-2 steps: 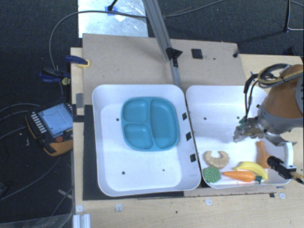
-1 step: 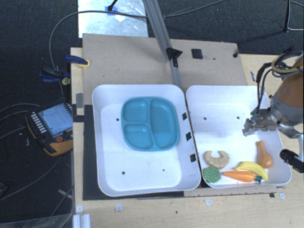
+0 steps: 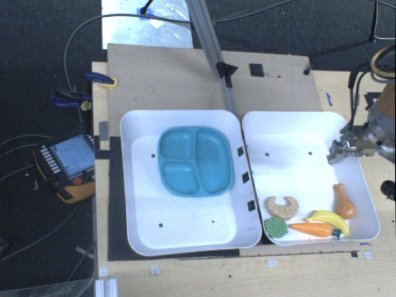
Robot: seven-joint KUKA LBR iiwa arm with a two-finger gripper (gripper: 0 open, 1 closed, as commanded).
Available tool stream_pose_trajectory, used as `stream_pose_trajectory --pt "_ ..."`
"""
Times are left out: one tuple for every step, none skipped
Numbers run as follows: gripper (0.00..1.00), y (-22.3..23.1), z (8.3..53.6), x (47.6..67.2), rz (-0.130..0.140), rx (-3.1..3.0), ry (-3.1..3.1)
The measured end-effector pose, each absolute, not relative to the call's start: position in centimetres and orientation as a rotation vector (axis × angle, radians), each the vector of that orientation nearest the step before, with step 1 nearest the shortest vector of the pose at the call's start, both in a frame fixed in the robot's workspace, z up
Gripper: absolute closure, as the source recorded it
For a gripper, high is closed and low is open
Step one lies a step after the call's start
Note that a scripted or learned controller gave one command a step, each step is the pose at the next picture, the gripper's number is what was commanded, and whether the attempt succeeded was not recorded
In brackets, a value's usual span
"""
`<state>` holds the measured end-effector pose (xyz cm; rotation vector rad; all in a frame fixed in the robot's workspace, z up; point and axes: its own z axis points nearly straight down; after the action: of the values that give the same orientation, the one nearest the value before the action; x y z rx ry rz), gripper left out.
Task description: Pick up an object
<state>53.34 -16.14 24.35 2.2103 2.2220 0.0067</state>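
Most of the arm (image 3: 385,98) runs off the right edge, so just the wrist end is in frame. The gripper (image 3: 339,152) is too small and blurry to make out its tips. The banana (image 3: 328,219) is partly covered by the carrot (image 3: 312,229).

A blue-screened handheld controller with an orange-yellow casing (image 3: 67,166) lies on the dark floor left of the bench, cables trailing from it. Blue-and-yellow clamps (image 3: 83,90) grip the bench's left edge. A crinkled silver foil sheet (image 3: 145,14) lies beyond the brown cardboard board (image 3: 167,79).
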Motion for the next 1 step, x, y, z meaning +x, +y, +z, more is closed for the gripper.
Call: stream_pose_trajectory --pt "1.00 -16.17 29.26 53.51 0.006 2.211 2.223"
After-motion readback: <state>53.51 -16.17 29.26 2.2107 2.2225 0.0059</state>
